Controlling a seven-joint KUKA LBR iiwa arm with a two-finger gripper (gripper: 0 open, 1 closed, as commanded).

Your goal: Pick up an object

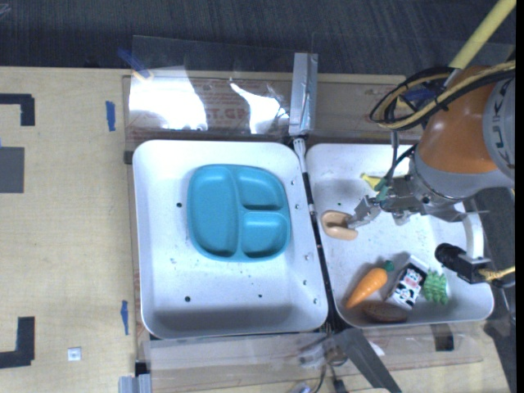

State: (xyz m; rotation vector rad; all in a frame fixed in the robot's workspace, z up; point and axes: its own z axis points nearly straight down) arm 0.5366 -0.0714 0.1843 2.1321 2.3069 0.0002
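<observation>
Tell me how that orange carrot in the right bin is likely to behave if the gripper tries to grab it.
The carrot tapers to a point, so it would probably slip out of a pinch near the thin end. Its rounded body looks apt to roll or swing round if nudged. It lies right against a brown piece and a black-and-white toy, which would likely get pushed along.

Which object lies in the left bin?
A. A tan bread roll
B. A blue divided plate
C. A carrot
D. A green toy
B: the blue divided plate lies alone in the left bin, while the carrot, the tan roll and the green toy all sit in the right bin.
</observation>
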